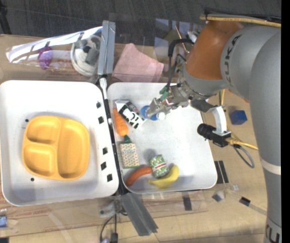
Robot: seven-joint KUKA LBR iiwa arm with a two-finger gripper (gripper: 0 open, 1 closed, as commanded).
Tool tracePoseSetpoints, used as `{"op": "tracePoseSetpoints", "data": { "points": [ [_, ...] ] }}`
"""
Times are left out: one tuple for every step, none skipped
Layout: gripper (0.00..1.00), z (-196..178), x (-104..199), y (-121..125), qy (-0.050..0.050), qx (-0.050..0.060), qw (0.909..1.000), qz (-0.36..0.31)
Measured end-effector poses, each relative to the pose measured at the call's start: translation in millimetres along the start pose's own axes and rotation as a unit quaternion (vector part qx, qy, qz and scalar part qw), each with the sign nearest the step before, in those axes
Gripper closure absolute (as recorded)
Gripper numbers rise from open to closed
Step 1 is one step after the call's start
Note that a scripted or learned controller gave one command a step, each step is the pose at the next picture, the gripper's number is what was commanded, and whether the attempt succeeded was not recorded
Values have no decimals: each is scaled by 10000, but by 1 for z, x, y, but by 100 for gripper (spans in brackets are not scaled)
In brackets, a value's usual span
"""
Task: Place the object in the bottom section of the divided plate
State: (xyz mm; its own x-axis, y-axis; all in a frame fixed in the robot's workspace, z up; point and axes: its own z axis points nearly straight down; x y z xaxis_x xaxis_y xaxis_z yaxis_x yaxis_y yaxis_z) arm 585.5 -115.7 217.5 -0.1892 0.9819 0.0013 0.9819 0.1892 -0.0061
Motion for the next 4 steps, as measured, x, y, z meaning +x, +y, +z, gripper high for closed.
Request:
{"op": "tracePoseSetpoints", "data": {
  "points": [
    [100,-16,81,2,3,18,9984,559],
    [100,30,166,0,4,18,9990,449],
    [0,29,164,0,-6,16,9989,468],
    [100,22,165,0,-6,50,9990,446]
  ]
}}
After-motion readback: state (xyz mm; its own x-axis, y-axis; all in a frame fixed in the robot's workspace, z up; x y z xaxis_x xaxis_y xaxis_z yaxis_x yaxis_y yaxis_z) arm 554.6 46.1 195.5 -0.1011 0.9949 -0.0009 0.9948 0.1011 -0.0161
